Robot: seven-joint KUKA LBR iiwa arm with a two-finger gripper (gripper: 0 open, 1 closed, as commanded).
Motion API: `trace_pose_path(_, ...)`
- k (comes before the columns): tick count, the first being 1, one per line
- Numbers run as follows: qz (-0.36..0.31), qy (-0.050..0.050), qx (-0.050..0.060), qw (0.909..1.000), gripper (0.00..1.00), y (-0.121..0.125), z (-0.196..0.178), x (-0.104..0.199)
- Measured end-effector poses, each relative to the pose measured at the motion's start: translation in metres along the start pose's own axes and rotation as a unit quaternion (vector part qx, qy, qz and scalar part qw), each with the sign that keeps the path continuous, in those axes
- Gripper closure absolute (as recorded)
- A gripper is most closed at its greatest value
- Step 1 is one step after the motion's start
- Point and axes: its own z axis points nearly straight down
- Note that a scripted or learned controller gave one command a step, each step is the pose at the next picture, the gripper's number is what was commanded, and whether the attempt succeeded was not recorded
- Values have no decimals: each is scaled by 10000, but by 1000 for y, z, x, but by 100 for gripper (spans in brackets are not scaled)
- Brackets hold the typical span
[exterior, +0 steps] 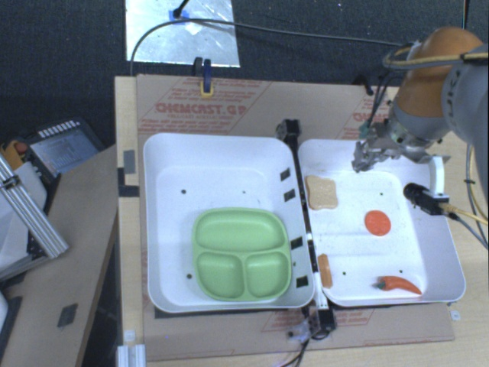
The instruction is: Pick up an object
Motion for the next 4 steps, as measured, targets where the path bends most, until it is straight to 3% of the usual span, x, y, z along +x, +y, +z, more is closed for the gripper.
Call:
trace_pose_path(1, -3, 0, -5, 10000, 100, 9, -63, 1)
trace_pose_path(2, -4, 5, 26, 10000, 100, 10, -66, 1)
trace_pose_path(4, -22, 18, 44, 10000, 100, -22, -46, 98)
